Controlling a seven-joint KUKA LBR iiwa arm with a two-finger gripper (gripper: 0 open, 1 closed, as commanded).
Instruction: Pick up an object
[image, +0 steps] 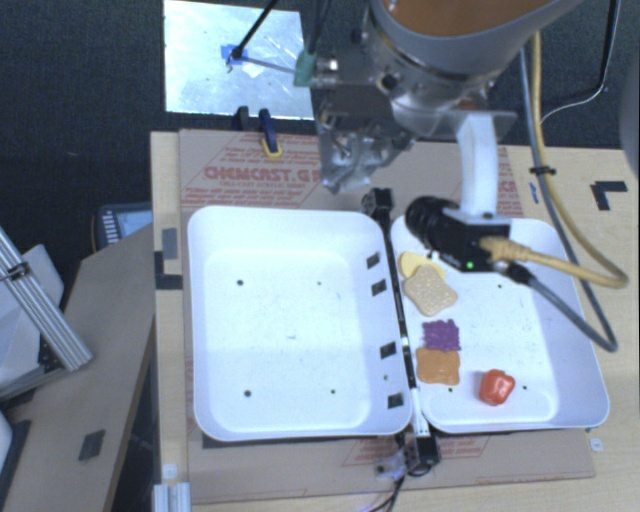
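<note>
Fingers of the gripper (348, 166), clenched or released cannot be told, are held up-left of the tan bread-shaped toy slice (430, 291).

left bin (215, 300) lies open (objects (438, 335) crowd the right bin's (570, 345) near-left side).

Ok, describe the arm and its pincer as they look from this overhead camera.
The arm is a rounded grey shell with a broad orange band at the top of the frame. Below it hangs a boxy metal wrist block ending in the silvery pincer. A white bracket carries a black cylindrical unit with a small green light, and a yellow cable loops away from it.
</note>
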